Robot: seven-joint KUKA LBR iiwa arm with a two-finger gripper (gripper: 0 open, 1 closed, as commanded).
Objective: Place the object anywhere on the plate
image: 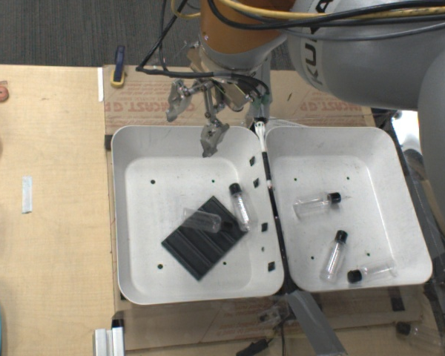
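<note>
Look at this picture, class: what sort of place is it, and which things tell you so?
Probably a robotics lab test bench: a grey KUKA arm over two white bins, clear vials, and a black plate.

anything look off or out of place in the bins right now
Nothing is spilled or broken. One clear vial lies on the black plate in the left bin, and another vial rests at the plate's upper corner. Three more vials lie scattered in the right bin.
</note>
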